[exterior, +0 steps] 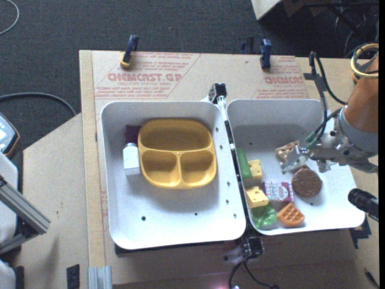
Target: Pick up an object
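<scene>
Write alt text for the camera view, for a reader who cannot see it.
A grey and orange robot arm reaches in from the right, its claw low over the right bin beside a brown cookie, cheese pieces and a waffle. The left bin holds a yellow divided plate and a small white bottle.

One fixed cam, high above the bench (pixel 90 161), looking down at a slant, far edge at top. Mid range: both bins fit whole, left bin (pixel 114 209) and right bin (pixel 271 113), plus dark floor (pixel 60 17) beyond. Arm (pixel 367 113) comes in at frame right.
</scene>
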